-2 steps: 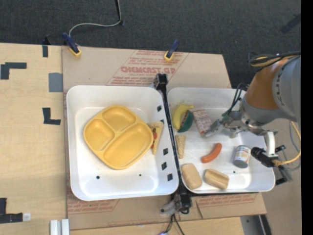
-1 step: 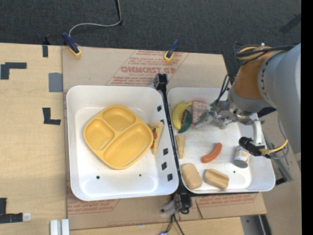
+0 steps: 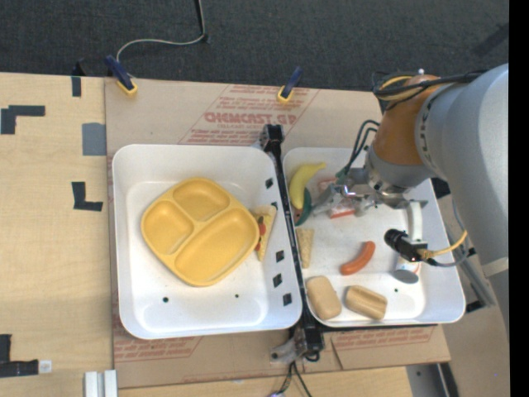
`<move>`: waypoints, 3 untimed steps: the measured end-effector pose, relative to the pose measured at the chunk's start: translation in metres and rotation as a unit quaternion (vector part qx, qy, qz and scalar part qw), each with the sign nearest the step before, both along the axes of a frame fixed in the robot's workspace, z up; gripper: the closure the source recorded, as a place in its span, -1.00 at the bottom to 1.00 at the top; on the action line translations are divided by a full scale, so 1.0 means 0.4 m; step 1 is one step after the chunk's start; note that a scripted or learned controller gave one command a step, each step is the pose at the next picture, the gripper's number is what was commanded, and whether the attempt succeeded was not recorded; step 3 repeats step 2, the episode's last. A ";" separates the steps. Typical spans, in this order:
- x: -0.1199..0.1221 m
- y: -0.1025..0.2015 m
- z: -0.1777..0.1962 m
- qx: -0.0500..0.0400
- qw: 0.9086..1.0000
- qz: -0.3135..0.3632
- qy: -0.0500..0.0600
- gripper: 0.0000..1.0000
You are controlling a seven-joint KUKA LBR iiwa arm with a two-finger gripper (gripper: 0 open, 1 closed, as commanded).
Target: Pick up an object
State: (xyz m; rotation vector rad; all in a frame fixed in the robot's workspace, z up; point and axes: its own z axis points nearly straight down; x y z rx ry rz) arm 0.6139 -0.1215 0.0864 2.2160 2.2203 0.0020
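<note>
Bins sit side by side on the desk (image 3: 50, 222), and the arm (image 3: 430, 131) reaches in from the right, its gripper (image 3: 335, 195) low over the upper left part of the right bin (image 3: 438, 308). Whether the jaws are apart or together cannot be told; the metal parts there are small and blurred against a reddish scrap, and nothing can be seen held between them. The candidates for picking lie mostly in this bin: a banana (image 3: 306, 174) near the top left corner, a green piece (image 3: 298, 204) just below it against the divider, a cracker (image 3: 305, 246) lower along the same wall, a sausage (image 3: 358, 257) near the middle, and two rolls (image 3: 324, 297) (image 3: 365, 302) close together at the front edge. The gripper is just beside the banana and green piece, so one of those is probably the target, though both crowd the wall, which leaves little room for a finger on that side. The sausage and rolls lie more in the open and would likely be easier to take. The left bin (image 3: 132, 304) holds a yellow tray (image 3: 198, 230), tilted a little, with a small food piece (image 3: 264, 226) tucked between it and the divider, awkward to reach. No lift has begun, judging by the low wrist
</note>
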 end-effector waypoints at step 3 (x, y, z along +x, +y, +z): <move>-0.220 0.165 0.244 0.002 1.000 0.000 0.003 1.00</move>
